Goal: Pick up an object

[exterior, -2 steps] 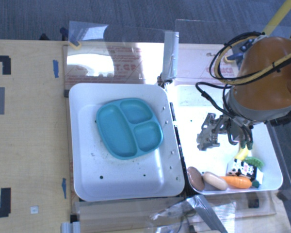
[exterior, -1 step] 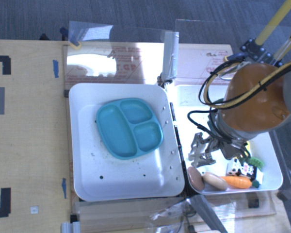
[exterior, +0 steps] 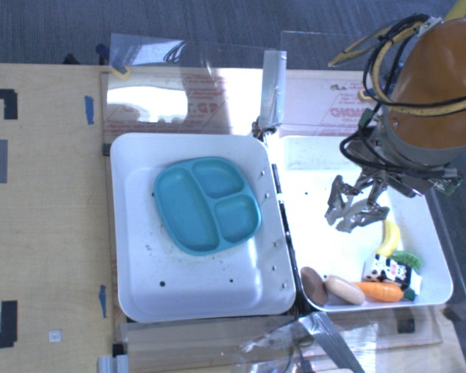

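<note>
Carrot [exterior: 380, 291] beside banana [exterior: 389, 235], broccoli [exterior: 407, 259], sausage [exterior: 344, 289]; spread, empty jaws above right bin [exterior: 311, 169].

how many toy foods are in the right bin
About 5, all near the right bin's front corner: banana, green piece, carrot, tan roll, brown piece. The black-and-white item beside them is unclear, and may hide more.
</note>
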